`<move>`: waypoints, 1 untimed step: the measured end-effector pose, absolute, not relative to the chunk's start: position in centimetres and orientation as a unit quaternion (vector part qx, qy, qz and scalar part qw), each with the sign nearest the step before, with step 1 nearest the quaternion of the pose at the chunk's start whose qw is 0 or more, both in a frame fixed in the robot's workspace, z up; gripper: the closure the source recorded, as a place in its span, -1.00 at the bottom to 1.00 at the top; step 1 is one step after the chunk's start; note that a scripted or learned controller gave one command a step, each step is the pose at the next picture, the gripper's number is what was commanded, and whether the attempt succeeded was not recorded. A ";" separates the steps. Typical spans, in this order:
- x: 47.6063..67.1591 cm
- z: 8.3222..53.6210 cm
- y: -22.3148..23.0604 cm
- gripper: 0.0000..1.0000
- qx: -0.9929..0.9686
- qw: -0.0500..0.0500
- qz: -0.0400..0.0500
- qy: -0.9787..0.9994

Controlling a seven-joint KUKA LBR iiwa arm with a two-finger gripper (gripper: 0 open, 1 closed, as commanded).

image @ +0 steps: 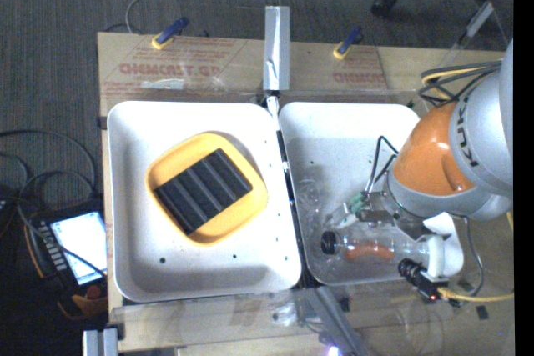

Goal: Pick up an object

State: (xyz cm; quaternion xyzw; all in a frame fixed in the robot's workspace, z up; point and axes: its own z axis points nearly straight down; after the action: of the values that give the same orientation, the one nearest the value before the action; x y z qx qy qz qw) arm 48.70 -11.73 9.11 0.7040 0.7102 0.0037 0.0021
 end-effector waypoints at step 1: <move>55.0 9.1 -9.8 -1.00 0.683 0.007 0.003 0.731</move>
State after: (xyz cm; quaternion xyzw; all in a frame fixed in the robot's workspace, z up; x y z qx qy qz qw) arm 54.96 -9.81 9.14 0.6826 0.7307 0.0032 0.0071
